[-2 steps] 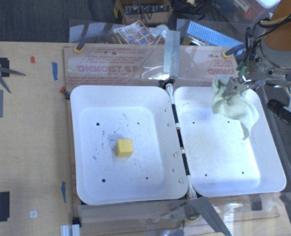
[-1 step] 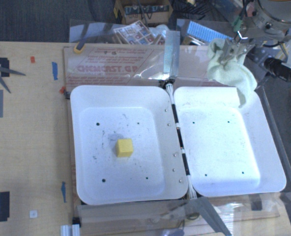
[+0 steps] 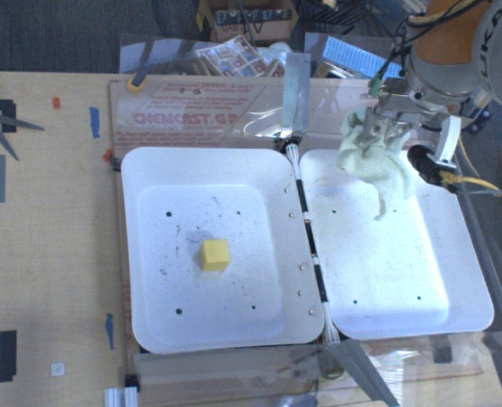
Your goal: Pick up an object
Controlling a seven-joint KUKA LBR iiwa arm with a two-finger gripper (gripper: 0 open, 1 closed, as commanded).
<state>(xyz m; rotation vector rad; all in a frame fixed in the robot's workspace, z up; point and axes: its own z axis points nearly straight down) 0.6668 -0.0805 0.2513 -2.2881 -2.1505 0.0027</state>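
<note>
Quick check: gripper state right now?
Gripper: shut on a pale cloth, which hangs from the fingers above the right bin.

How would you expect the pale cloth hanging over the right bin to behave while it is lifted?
The pale cloth is probably floppy: it hangs in uneven folds from the tool, a tail trailing toward the right bin. It is likely light, and might slip free.

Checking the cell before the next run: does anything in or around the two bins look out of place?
A pale, limp cloth hangs from the gripper over the right bin's far edge, one strand trailing down. The yellow block sits alone in the left bin, whose floor looks speckled with dark marks.
</note>
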